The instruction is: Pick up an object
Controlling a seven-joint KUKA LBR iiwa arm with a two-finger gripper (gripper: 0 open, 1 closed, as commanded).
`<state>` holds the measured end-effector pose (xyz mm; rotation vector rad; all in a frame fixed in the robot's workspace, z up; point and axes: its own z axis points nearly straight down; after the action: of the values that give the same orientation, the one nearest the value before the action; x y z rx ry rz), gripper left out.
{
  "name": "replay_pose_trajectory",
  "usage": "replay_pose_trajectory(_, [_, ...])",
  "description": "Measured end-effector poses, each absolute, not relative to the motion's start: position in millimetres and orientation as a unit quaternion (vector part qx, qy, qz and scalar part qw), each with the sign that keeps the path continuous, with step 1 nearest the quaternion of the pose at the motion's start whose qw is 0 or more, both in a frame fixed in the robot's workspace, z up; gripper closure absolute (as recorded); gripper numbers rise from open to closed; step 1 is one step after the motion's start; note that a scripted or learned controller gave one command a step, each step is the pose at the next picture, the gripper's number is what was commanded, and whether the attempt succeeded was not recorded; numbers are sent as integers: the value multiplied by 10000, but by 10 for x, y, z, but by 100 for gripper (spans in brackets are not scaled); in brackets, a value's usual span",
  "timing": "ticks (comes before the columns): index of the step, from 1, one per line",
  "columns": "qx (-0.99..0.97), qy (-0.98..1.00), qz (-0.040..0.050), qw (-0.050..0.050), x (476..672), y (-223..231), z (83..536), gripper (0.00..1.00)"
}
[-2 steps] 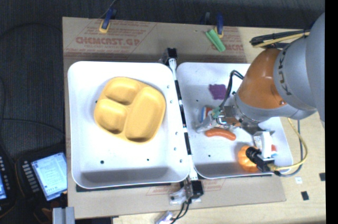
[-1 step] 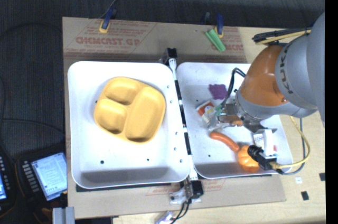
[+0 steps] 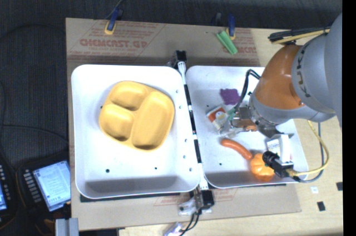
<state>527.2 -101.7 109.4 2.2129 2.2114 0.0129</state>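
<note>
Orange arm wrist looms over right bin (image 3: 196, 118), gripper (image 3: 236, 121) down among small clutter: orange carrot-like toy (image 3: 236, 147) just below, purple piece (image 3: 228, 96) above. Finger spread: cannot tell. Yellow segmented tray (image 3: 136, 114) sits alone in left bin (image 3: 83, 118), untargeted.

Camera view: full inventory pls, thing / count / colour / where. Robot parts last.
bins: 2, white, side by side on the bench
tray: 1, yellow, three compartments, in the left bin
purple item: 1, purple, upper part of the right bin
small packet: 1, white and orange-red, right bin, just left of the tool
carrot-like piece: 1, orange, long, lower part of the right bin
round item: 1, orange, near the right bin's front wall
green item: 1, green, on the board behind the right bin
clamps: 2, blue, on the board's far edge
arm: 1, grey with an orange band, over the right bin
tool: 1, dark, low over the right bin's middle
</note>
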Motion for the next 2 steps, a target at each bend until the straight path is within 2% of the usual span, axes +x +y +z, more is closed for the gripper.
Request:
replay_pose_trajectory(1, [7073,7069,40,63,5271,-1016,1093,0])
replay_pose_trajectory(2, [7072,7070,31,67,5098,-966,890,0])
